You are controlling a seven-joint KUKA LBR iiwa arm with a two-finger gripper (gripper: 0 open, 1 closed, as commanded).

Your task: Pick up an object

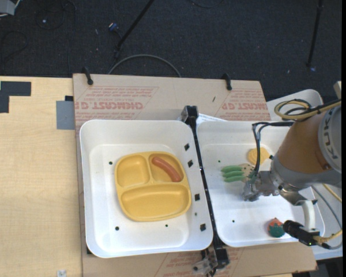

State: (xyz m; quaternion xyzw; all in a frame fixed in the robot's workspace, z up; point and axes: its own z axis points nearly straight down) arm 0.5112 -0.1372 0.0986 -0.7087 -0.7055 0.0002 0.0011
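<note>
Basically, the arm (311, 149) reaches in from the right over the right bin (236, 235), orange band above the wrist, with the hand (252, 190) down low near the middle of that bin's floor. Whether the hand is apart or together I cannot tell; the tips are dark and small, blurred against the bin, and nothing is seen between them. Just up and to the left of the hand lies a green bean-like toy (234, 172), close to the hand, though touching or not is unclear. Just above the hand, partly hidden behind the wrist and a black cable (257, 143), sits a yellow round object (257, 154). Below and to the right of the hand, well apart from it, a small orange and green toy (275, 228) rests near the bin's front right corner. Far to the left of the hand, across the black divider clip strip (197, 172), the left bin (98, 212) holds a yellow divided plate (153, 203), lying flat, with a red sausage toy (167, 168) in its upper right compartment. Both bins sit on a cardboard sheet (121, 100) on the bench (29, 183).
</note>
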